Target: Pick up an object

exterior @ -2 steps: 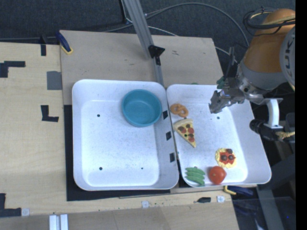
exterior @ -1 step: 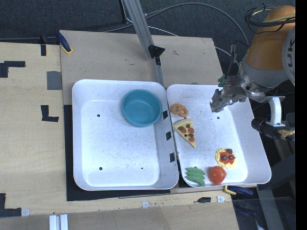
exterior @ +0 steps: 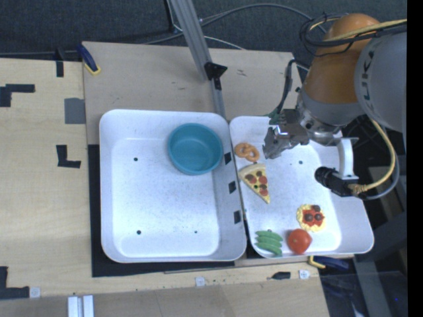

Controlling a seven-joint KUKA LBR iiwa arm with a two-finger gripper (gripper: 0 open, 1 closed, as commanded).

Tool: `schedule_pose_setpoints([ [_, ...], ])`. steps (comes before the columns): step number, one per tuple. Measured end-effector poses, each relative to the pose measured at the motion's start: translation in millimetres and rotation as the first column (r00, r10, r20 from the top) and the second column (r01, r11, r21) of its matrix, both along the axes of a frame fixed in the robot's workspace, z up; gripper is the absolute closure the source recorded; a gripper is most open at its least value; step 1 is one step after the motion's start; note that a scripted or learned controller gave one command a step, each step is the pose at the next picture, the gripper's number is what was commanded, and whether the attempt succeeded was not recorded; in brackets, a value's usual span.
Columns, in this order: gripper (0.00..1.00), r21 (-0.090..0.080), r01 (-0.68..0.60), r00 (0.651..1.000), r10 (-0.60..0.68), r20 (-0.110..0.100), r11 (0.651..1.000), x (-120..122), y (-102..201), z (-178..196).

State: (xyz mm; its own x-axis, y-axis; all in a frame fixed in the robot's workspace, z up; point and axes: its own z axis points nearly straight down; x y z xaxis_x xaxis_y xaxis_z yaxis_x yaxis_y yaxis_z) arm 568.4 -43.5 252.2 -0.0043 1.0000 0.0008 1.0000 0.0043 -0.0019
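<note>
My gripper [exterior: 274, 147] hangs over the far part of the right bin [exterior: 330, 243], just right of a small pretzel [exterior: 247, 152]. A pizza slice [exterior: 256, 182] lies below the pretzel, near the bin's left wall. Toward the front of the same bin lie a green pea pod [exterior: 269, 241], a red tomato [exterior: 299, 241] and a small round yellow pastry with red dots [exterior: 311, 217]. Nothing shows between the gripper's fingers.
A blue bowl [exterior: 194, 148] sits in the far right corner of the left bin [exterior: 132, 230]. A grey metal post [exterior: 198, 38] slants down to the gap between the bins. Cables loop behind the arm at the upper right.
</note>
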Motion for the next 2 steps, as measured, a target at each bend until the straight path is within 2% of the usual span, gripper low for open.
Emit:
schedule_pose_setpoints([
  [2,1.00,0.000,0.000,1.000,0.000,0.001,1.000,-8.7,106.8,0.8],
])
